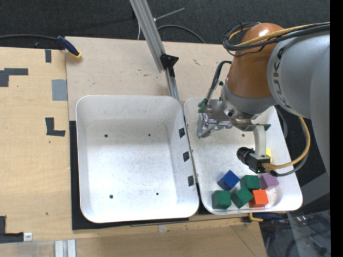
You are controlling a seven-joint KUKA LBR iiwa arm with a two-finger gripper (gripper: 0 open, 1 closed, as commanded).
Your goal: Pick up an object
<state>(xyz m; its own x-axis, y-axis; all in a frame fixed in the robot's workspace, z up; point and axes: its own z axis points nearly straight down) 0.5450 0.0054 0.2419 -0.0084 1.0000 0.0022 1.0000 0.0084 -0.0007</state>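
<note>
The claw [204, 128] hangs at the upper left part of the right bin [214, 165], close to the wall that this bin shares with the left bin [128, 159]. It is small and partly in shadow under the wrist, so I cannot tell if it is spread or pressed together, and I see no object in it. Just above it sits the metal wrist, and then the orange band [254, 63] of the grey arm [305, 68], which covers the upper right of the frame.

The objects to pick lie together at the lower end of the right bin, well apart from the claw. There is a blue block [229, 180], and below it a green block [221, 199]. A second green block [242, 196] lies just beside it, and a third green block [250, 182] is a little higher. An orange block [260, 197] and a purple block [268, 181] are at the right of the group. Several of them touch each other. A black cylinder part [245, 157] with a yellow piece hangs between the claw and the blocks.

The left bin is in the middle of the frame. A metal pole [153, 31] runs from the top of the frame down toward the place where the two bins meet.
</note>
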